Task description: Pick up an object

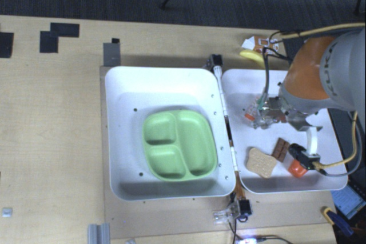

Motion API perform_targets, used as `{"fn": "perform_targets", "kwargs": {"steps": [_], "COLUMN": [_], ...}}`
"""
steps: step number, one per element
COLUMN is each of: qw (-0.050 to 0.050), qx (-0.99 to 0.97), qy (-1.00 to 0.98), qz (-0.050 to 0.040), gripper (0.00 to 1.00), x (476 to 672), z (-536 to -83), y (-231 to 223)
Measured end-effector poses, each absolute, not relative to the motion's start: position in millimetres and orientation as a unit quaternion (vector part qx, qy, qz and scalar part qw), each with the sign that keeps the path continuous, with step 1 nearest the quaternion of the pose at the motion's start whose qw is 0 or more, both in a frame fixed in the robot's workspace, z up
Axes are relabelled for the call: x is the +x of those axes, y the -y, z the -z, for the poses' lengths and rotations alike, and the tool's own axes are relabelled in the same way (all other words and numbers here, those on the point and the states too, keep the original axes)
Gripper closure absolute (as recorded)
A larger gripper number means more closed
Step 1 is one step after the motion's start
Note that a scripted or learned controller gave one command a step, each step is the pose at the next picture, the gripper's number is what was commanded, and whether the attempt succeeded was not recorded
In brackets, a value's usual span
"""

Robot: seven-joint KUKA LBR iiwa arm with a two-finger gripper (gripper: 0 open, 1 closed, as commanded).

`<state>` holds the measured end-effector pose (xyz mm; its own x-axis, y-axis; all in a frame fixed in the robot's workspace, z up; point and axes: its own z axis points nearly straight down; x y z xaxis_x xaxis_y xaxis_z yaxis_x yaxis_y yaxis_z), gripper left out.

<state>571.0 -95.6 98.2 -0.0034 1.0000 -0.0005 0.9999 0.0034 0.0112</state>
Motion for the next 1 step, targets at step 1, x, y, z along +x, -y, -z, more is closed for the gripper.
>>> {"fn": "perform_targets", "kwargs": {"steps": [1], "qw": [0.002], "qx": [0.707], "qy": [-0.708], "qz": [-0.0007], "gripper": [1.0], "x": [561.5], "z": [-131.1], "y": [166.4]}}
